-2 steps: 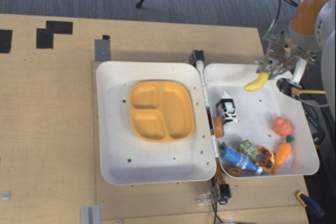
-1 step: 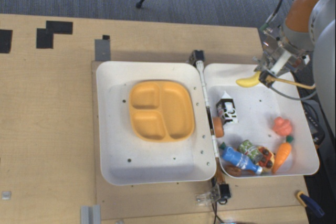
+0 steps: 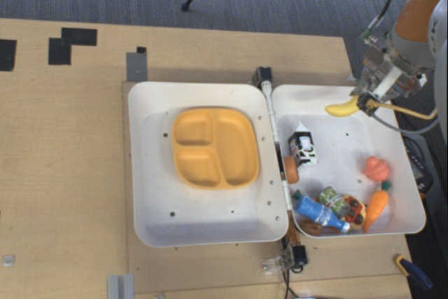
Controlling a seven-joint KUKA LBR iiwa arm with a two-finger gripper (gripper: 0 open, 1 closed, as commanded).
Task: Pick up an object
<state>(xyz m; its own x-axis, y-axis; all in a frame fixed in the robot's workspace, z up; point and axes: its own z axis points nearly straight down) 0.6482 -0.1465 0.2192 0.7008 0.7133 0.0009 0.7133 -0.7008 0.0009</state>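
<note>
A wooden bench [image 3: 63, 171] is seen carrying two shallow white bins side by side. The left bin [image 3: 150, 220] is occupied by a yellow divided plate [image 3: 213, 148], laid flat near its middle. The right bin [image 3: 413, 210] holds the smaller items: a black-and-white packet [image 3: 302, 148] near its left wall, a brown rounded object [image 3: 290, 169] at that wall just below the packet, a pink-red toy [image 3: 376, 168] toward the right side, and an orange carrot [image 3: 376, 209] beneath it. A blue bottle [image 3: 318, 212] and a multicoloured packet [image 3: 341, 204] are crowded together along the front edge. The grey arm [image 3: 420, 17] is extended in from the right, and its end effector [image 3: 365, 101] is closed on one end of a yellow banana [image 3: 341, 108], which is located at the far edge of the right bin.
</note>
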